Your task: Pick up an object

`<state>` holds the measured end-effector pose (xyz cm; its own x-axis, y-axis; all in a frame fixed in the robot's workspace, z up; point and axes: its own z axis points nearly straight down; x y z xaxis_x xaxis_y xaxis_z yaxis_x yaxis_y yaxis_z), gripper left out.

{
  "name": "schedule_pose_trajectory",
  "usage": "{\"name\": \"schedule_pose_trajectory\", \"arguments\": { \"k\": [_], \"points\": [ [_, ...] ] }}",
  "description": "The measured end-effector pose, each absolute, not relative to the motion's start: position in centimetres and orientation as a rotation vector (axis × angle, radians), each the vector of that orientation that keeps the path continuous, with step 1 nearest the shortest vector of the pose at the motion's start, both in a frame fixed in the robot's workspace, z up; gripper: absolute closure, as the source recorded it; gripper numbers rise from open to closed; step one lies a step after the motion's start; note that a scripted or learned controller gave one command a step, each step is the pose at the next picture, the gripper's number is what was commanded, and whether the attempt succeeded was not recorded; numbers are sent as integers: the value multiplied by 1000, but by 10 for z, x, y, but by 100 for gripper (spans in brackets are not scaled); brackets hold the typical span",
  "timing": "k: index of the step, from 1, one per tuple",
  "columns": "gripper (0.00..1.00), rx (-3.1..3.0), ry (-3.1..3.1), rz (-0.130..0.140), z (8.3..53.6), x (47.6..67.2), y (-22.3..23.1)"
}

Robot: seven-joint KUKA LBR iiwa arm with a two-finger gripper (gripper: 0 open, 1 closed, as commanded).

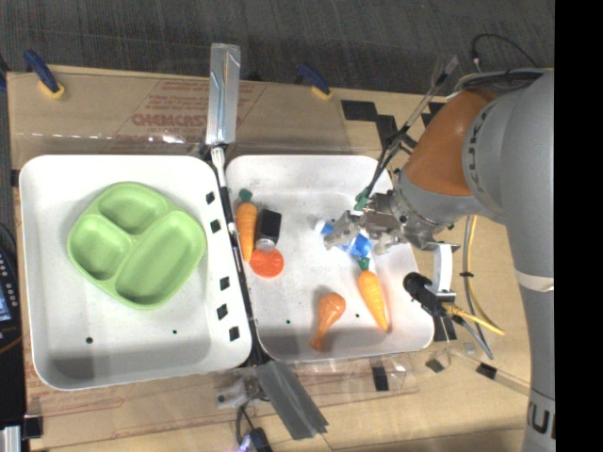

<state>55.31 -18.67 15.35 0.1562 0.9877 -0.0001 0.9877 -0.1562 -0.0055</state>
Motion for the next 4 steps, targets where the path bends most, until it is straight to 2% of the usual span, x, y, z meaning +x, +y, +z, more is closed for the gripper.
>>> {"name": "schedule_pose_trajectory", "arguments": {
  "k": [1,2,3,4],
  "points": [
    [0,-2458,-1959,0,93,568,-191],
    [0,-2240,-2201,2,163,586,-202],
    [0,-2286,-2154,1,92,597,-207],
    [100,-2278,-2159,3,102,597,-206]
  ]
}}
